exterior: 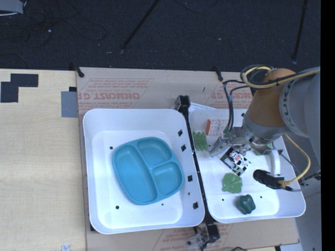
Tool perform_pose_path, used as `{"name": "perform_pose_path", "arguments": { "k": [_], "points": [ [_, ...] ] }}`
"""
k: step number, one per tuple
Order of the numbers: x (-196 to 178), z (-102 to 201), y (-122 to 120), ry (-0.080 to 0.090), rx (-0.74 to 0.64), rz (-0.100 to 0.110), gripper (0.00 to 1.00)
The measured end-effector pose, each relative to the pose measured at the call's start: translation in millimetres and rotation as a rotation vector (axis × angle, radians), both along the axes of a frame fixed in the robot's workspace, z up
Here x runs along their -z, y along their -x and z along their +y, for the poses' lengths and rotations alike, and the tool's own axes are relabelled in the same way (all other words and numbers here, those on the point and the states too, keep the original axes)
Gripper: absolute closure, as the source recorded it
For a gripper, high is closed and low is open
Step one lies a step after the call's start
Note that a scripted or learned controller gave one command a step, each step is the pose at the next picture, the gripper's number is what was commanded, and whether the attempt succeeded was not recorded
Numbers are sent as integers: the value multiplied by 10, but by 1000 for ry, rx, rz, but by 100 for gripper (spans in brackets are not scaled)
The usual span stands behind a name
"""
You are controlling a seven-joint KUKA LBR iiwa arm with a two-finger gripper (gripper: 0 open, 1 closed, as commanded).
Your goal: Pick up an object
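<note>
My gripper (234,151) is low in the right bin (290,205), below the orange band of the arm. Right under it lies a small black-and-white patterned object (239,162). Whether that object is between the fingers cannot be made out. A light green piece (232,182) lies just in front of the gripper. Nearer the bin's front edge is a dark green lump (245,203). A ribbed green item (200,140) sits to the gripper's left by the divider. An orange-and-white packet (214,126) lies behind it.
The left bin (99,203) holds a blue divided plate (147,169). Black clips run along the divider (190,156) between the bins. Both bins rest on brown cardboard (120,90) atop a pale wooden bench (36,166).
</note>
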State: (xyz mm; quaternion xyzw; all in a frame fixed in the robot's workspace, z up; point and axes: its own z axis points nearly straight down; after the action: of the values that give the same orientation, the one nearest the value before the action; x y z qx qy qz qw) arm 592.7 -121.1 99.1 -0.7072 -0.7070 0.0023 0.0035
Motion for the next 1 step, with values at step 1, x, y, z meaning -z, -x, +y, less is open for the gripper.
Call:
{"name": "perform_pose_path", "arguments": {
  "k": [1],
  "points": [
    [96,-3,-14,4,1,-10,0]
  ]
}}
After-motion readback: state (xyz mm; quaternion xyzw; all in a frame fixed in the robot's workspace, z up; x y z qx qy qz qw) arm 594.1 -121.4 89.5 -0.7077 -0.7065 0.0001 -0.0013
